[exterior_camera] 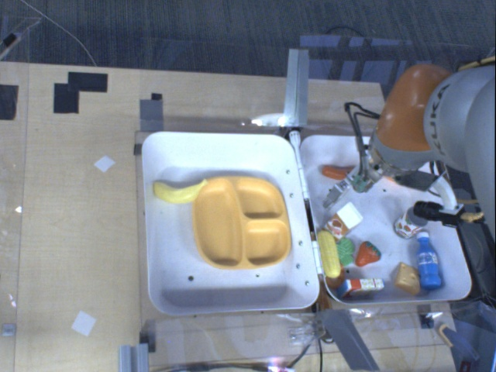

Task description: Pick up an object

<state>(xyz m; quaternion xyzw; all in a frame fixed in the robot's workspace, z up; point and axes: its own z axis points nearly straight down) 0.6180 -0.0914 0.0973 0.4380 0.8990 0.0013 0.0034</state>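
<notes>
Arm over the right bin, nothing lifted yet.

Left bin [167, 285] holds a banana [177, 192] and a yellow tray [239, 222], untouched. In the right bin [387, 208] the gripper [350, 191] hangs at the upper left, just above a white block [349, 215], near a carrot [337, 172]; whether it's open, I cannot tell. Corn [328, 254], strawberry [368, 253] and bottle [427, 262] lie lower down. By my read, the grasp and the lift are both left to do.

Bright, even overhead light; faint glare, soft shadows, mild blur.
</notes>
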